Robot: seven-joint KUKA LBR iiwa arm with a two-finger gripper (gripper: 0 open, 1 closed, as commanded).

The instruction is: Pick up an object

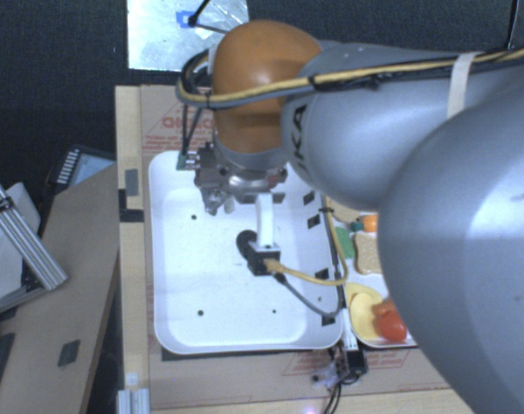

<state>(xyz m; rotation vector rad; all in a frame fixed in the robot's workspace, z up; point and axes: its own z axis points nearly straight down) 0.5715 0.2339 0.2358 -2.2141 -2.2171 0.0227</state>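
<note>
- One grey arm [417, 171] is the biggest thing in view. It reaches in from the right, and one orange band [257, 67] sits above its wrist.
- One desk [134, 317] with a brown cardboard-coloured top carries the bins.
- There are two shallow white bins. The left bin [201, 283] lies in plain sight. The arm covers most of the right bin [378, 344], leaving a strip near its left wall and front corner.
- One tool [217, 192] hangs under the wrist, over the far part of the left bin. Whether it is released or clenched cannot be told, and nothing is seen held in it.
- Four objects can be counted in the right bin, all apart from the tool:
  - one yellow object [362, 303] near the front corner
  - one red object [389, 323] touching the yellow one
  - one tan object [367, 250] further back
  - one small orange object [369, 223] just behind the tan one
</note>
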